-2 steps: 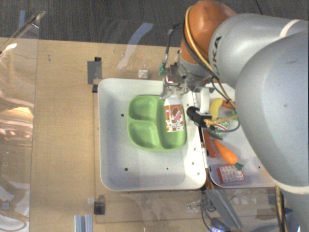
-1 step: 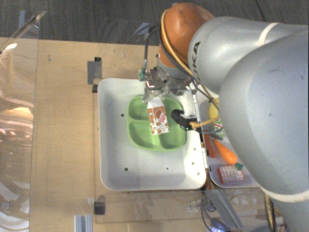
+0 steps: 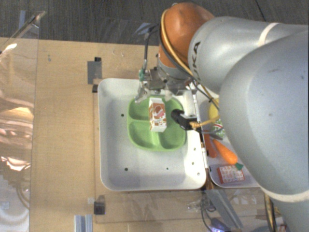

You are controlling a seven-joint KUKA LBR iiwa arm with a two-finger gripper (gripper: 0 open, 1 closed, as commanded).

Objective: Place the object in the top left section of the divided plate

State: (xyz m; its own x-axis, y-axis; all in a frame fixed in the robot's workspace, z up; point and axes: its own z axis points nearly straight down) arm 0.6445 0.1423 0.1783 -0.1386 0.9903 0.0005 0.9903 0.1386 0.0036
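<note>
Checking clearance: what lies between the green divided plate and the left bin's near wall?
In the camera view, bare white bin floor separates the green divided plate from that wall.

Chunky KUKA arm [image 3: 251,86], smooth rounded grey shells with a glossy orange band [image 3: 181,23] above the wrist (part of the black lettering shows at its 3 o'clock edge), thin dark cables [image 3: 146,45] looping alongside.

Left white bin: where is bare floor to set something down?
The shallow left white bin has bare floor left of and below the green divided plate. The plate's upper half is crowded by the small white-and-red carton and the gripper.
</note>
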